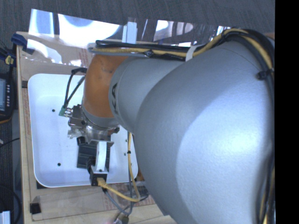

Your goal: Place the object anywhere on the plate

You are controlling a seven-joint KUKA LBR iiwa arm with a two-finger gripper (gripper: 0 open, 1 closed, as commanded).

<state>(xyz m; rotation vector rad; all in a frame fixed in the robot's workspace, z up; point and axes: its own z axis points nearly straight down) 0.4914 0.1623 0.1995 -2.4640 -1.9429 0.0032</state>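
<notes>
The gripper (85, 154) is being held low over the left white bin (42, 125), toward its near right part, just below the orange band (98, 87) of the grey arm (201, 134). Whether it is apart or together cannot be told. It is being seen from above as one dark mass, and whether anything is being clamped in it cannot be told either. The bench (60, 202) to the right is being covered by the arm. Where the object is lying, and which way its long axis is pointing, cannot be told. Two small dark specks (59, 164) are being shown on the bin floor, left of the gripper and well apart from each other.
</notes>
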